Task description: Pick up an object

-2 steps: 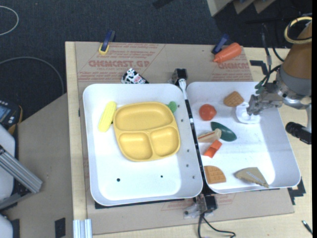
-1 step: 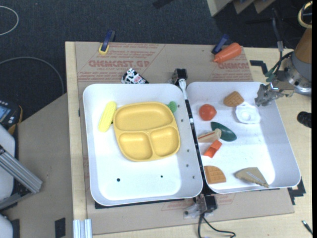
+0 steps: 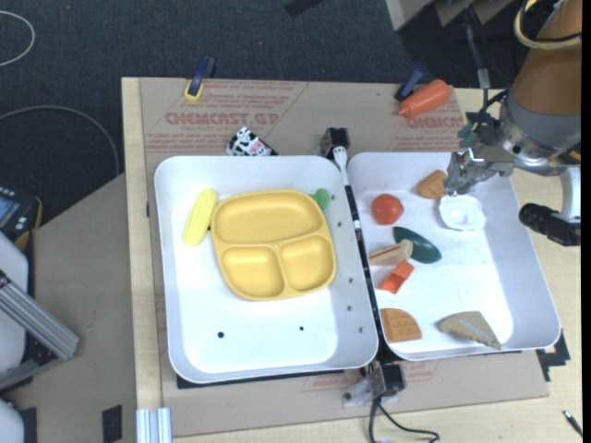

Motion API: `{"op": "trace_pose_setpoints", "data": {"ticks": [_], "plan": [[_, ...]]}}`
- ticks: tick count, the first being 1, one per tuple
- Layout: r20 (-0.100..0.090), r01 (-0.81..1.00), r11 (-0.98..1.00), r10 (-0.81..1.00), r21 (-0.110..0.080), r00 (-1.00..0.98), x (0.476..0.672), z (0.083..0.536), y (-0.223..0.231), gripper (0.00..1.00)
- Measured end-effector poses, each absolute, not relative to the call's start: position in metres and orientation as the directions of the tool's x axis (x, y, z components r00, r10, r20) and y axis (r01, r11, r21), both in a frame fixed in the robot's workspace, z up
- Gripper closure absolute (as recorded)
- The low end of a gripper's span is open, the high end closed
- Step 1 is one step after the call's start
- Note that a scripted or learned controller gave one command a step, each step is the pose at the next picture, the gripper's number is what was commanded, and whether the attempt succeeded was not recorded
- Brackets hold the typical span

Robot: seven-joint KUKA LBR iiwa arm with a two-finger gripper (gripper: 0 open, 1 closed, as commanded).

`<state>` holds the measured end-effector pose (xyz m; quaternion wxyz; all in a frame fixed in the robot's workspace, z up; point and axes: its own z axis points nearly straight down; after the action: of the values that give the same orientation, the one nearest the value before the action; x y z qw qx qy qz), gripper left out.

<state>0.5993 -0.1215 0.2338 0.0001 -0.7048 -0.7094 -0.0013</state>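
My gripper [image 3: 461,180] hangs low over the back of the right bin [image 3: 526,275], just above a small white object [image 3: 462,215] and right beside a tan cracker-like piece [image 3: 430,185]. Nothing is visibly held between its fingers. Further into the same bin lie a red tomato [image 3: 387,209], a dark green piece [image 3: 420,247], a small orange-red block [image 3: 395,279], a tan waffle-like piece [image 3: 400,324] and a tan wedge [image 3: 471,328].
The left bin [image 3: 185,321] holds a yellow divided tray [image 3: 272,243], a yellow corn cob [image 3: 199,216] and a green bit [image 3: 321,197]. An orange carrot-like toy [image 3: 425,98] and a black-and-white toy [image 3: 249,142] lie on the board behind the bins.
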Motion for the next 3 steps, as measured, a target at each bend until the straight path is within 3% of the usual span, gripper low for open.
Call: {"op": "trace_pose_setpoints", "data": {"ticks": [2,3], "plan": [[0.003,1.000,0.006,1.000,-0.004,-0.006,0.585,0.236,-0.020,1.00],[0.002,1.000,0.007,1.000,-0.005,-0.007,0.587,0.220,0.036,1.00]]}}
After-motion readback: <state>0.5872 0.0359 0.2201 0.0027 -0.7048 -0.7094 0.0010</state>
